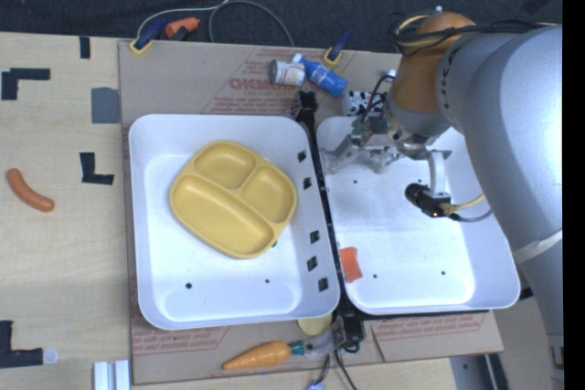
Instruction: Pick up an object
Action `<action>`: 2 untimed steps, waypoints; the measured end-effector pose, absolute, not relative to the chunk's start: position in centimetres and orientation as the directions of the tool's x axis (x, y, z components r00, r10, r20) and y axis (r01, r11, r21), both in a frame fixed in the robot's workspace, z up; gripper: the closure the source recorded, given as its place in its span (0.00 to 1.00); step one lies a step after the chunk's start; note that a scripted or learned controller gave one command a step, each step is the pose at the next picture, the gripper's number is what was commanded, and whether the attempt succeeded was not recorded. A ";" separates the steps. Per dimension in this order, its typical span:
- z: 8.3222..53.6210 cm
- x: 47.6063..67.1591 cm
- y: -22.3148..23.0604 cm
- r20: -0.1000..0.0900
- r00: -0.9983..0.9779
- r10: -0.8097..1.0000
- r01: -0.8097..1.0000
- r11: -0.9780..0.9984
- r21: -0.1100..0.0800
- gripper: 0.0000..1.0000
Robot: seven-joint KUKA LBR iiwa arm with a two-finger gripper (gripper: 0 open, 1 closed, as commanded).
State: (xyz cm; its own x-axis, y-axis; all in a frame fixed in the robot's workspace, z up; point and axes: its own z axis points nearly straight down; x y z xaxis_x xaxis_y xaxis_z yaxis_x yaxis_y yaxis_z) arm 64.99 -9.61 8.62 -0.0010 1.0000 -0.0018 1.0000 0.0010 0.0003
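Arm: grey KUKA arm [512,114], orange band above wrist, reaching in from the right over the rear of the right bin [457,288].
Gripper: gripper [366,146] low at the rear-left corner of the right bin, near the divider between the 2 bins.
Jaws: cannot tell whether spread or pressed together; wrist hardware and cabling block the tips. Nothing seen pinched.
Target candidates: small orange-red block [350,264] in the right bin, front-left, lying flat, well apart from the gripper. Yellow 3-compartment plate [234,196] in the left bin [155,288], centre.
Outside bins: sausage toy [29,190] on bench at left; carrot toy [258,355] at front edge; blue-and-white bottle [311,73] behind the bins.
Step in hand (est.): approach/descent phase; no grasp confirmed.
Next move (est.): if block is the target, shift twd front of the right bin, centre over block, open wide enough to straddle it, descend to the floor, close, lift.
Caution: block sits flat and close to the bin's left wall; finger clearance on that side prob. tight.
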 end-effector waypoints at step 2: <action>13.7 66.9 -16.0 -0.003 0.002 1.000 1.000 -0.002 0.004 0.00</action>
